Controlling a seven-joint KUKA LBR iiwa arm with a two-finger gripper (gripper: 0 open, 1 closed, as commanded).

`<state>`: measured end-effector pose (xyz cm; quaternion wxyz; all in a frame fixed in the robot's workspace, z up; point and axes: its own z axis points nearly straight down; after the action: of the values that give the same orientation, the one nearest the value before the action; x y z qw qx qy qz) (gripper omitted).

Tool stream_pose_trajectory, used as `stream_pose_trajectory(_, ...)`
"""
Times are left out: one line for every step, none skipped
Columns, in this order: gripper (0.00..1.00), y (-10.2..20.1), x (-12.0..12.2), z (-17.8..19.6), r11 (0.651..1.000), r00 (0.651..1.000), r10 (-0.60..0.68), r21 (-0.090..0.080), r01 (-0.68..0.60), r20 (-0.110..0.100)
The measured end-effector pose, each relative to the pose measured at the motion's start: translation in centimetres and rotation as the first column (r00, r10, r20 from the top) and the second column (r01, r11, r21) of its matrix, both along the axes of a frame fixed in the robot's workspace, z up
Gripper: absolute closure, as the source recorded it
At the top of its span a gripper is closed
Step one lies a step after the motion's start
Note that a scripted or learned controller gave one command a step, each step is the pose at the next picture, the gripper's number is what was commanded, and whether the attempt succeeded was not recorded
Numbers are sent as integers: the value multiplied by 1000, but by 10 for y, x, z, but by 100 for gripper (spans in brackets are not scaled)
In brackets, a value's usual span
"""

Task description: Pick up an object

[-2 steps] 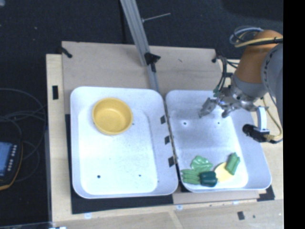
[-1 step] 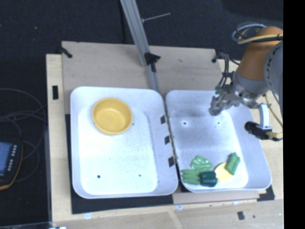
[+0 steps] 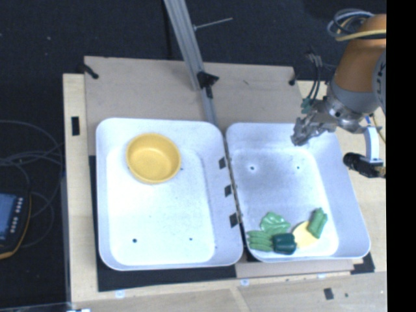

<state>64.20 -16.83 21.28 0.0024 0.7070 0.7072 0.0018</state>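
The arm [image 3: 356, 70] reaches in from the right, its orange band above the grey wrist, and the gripper [image 3: 301, 135] hangs over the far edge of the right bin [image 3: 279, 168]. Whether it is open or shut cannot be told from this slant; nothing shows between its tips.

The things to pick lie bunched in the near right corner of that bin, well apart from the gripper. A green stick-shaped piece [image 3: 317, 221] lies with its long axis running from the near left up to the far right, leaning against a yellow piece [image 3: 304, 233]. Just beside the yellow piece sits a dark green block [image 3: 283, 242], its longer side running left to right. To its left lies a flat green pod [image 3: 259, 240], also lengthwise left to right, and behind them a leafy green piece [image 3: 273, 222] of no clear direction. All five touch or nearly touch.

The left bin [image 3: 162, 226] holds a yellow bowl [image 3: 153, 157], upright, in its far left part.

Both bins rest on a pale wooden bench [image 3: 253, 90]. A grey metal rail [image 3: 185, 34] slants down from the top toward the gap between the bins. The floor around is dark, and a handheld screen [image 3: 12, 220] with a cable lies at the left edge.
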Motion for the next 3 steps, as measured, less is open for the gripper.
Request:
stream_pose_trajectory(100,-1,1,53,1000,1000,-1,0,1,-1)
stream_pose_trajectory(100,51,-6,60,1000,1000,3,2,-3,-4)
stream_pose_trajectory(100,99,-9,63,1000,1000,3,2,-3,-5)
